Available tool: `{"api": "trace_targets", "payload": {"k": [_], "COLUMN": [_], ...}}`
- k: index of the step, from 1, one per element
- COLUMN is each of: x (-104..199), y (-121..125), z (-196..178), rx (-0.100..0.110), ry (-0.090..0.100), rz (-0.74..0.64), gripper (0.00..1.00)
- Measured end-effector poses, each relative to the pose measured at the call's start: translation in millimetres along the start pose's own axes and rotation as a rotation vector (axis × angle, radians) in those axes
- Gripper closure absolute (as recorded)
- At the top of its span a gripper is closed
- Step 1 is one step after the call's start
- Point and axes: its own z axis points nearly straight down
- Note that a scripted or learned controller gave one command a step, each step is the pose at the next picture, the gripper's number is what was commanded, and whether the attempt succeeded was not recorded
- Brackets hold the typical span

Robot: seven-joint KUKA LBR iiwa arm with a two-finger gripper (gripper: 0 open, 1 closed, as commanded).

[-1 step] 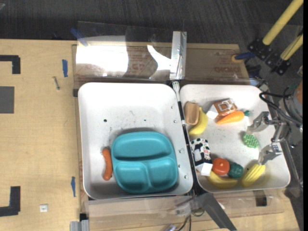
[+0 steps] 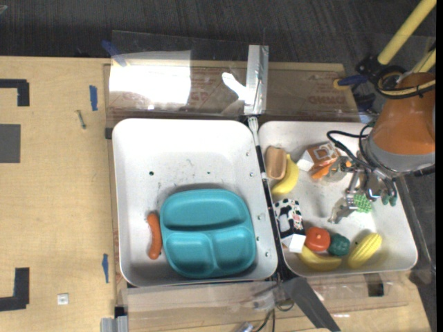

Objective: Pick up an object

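Orange-banded arm hangs over right bin; gripper low among toys, fingers apart, a small green item just beside them, not clearly clasped. Step: reaching to grasp. Next: centre on green item, clench, lift. Teal divided plate and orange sausage lie in left bin.

Two white bins side by side on a tan tabletop; clear plastic sheet behind them, dark carpeted floor beyond.
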Motion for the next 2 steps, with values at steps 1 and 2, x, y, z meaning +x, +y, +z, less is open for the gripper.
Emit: {"api": "trace_targets", "payload": {"k": [1,2], "x": [-70,-65], "y": [22,73], "z": [-32,23], "rx": [0.0,-0.003], "ry": [-0.018,-0.017], "rz": [0.083,0.213], "gripper": [0.0,0.0]}}
